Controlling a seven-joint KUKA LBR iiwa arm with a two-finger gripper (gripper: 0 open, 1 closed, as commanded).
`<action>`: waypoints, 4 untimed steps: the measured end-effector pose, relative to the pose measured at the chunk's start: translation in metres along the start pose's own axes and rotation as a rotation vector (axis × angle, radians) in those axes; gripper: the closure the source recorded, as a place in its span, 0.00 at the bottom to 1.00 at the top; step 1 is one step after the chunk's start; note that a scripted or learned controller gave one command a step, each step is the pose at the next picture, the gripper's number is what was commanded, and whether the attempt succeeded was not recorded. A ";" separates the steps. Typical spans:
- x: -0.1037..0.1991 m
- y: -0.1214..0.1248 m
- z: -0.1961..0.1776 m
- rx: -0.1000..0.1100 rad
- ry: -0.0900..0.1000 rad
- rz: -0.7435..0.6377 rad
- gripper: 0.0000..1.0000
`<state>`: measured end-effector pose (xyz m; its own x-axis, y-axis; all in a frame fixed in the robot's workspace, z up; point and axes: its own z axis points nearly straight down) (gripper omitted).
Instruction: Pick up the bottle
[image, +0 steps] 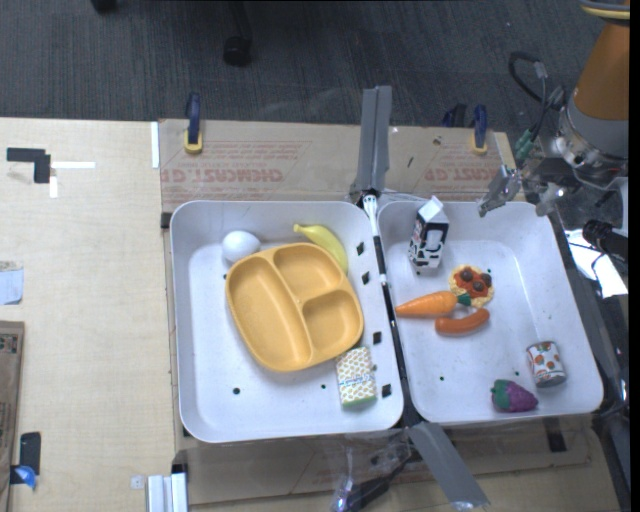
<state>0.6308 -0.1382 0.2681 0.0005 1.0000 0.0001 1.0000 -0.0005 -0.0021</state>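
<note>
**Item: bottle.** No plain bottle is made out. The nearest match is taken to be the small black-and-white milk carton (428, 235), standing upright in the right bin (580, 330) near its back-left corner, close to the divider between the bins.

**Neighbours.** A toy pizza slice (472, 284) lies just beside it to the front-right. A carrot (432, 304) and a sausage (464, 322) lie further forward, touching each other. A small can (545, 362) and a purple toy (513, 396) sit well apart at the front-right.

**Gripper** (505, 188). It is seen over the back rim of the right bin, to the right of the carton and apart from it. Whether the pincer is wide or narrow cannot be told, and nothing is seen held in it.

**Handling note (judgement).** The approach is not yet made. The gripper should be brought leftward over the carton and lowered straight down, so that the flat sides are taken below the gabled top. A tall, light piece is easily tipped, so the carton should be well centred before closing, and the pizza slice kept clear of.

**Left bin** (190, 330). A yellow divided plate (295, 305), a banana (322, 240), a white ball (240, 243) and a small packet (356, 378) are not concerned.
</note>
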 end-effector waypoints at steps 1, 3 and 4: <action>-0.064 -0.120 0.070 0.002 0.000 0.012 0.00; -0.019 -0.148 0.177 -0.001 0.000 -0.181 0.00; 0.041 -0.154 0.177 0.001 0.001 -0.061 0.00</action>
<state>0.4769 -0.0968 0.0909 -0.0602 0.9982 0.0011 0.9982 0.0602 -0.0029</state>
